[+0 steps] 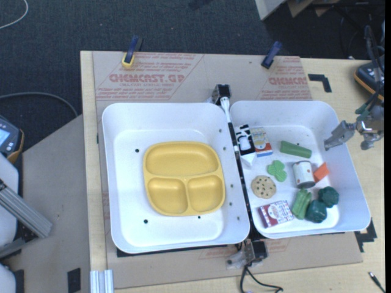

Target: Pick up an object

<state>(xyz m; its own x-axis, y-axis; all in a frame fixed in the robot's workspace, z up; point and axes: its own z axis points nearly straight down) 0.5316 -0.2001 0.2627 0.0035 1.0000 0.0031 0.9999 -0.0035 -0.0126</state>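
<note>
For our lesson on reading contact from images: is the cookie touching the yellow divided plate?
Apart. The camera view shows the cookie lying in the right bin and the yellow divided plate in the left bin, with both bin rims between them.

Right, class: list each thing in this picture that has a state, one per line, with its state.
yellow tray: upright in the left bin, compartments bare.
can: lying on its side in the right bin.
green cylinder: lying flat.
cookie: lying flat.
red packet: lying flat, face up.
hand: above the right bin's right rim, holding nothing visible.
</note>
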